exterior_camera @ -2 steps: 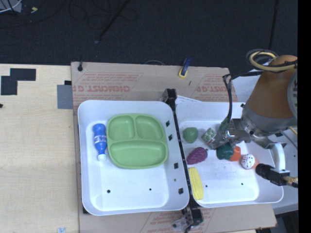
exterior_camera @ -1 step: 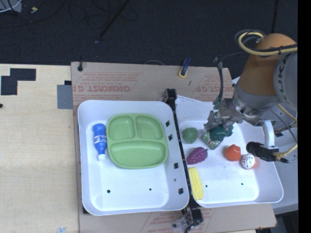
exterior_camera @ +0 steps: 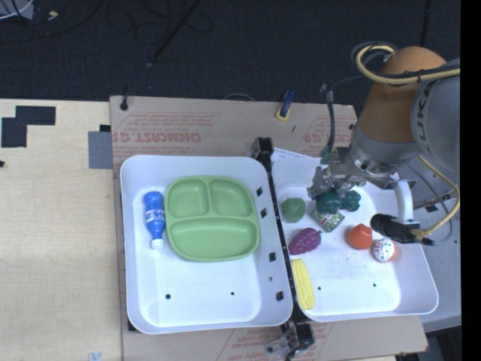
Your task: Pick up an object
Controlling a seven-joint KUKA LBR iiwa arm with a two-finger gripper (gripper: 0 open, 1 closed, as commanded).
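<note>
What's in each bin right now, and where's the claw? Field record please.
left bin: green divided plate; blue bottle lying at the plate's left
right bin: green ball, purple grapes, yellow corn, orange toy, white spotted ball, dark green toy, small packet
claw: over the right bin, at the dark green toy
grasp: cannot tell

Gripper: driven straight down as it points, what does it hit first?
Probably the dark green toy directly beneath the gripper in the right bin, with a small packet just beside it. Depth is unclear from this slanted view; they may already touch.
</note>
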